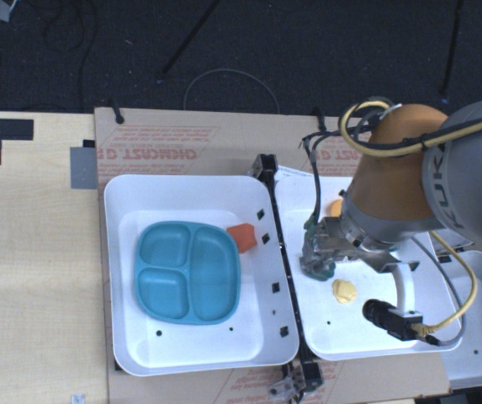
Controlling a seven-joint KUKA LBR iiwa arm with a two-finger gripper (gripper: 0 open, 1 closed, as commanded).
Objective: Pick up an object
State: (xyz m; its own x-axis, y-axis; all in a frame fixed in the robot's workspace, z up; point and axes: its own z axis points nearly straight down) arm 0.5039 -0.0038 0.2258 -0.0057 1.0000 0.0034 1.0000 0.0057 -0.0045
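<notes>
Two shallow white bins sat side by side on the bench. The left bin (123, 225) held two items: one blue divided plate (188, 272) with three compartments, lying flat at the bin's centre, and one orange block (242, 237), just beside the plate's upper right edge and close to the divider between the bins. The right bin (350, 339) showed two yellow objects: one small yellow lump (344, 290) on the floor at centre frame right, and one yellow piece (336, 207) higher up, partly hidden by the arm.

One gripper (318, 263) was lowered into the right bin's left part, near the divider. The yellow lump lay just beside it, to the lower right, apart from the fingertips. The gripper's tip appeared dark and blurred, possibly over a greenish item; whether the fingers were spread or closed could not be determined.
</notes>
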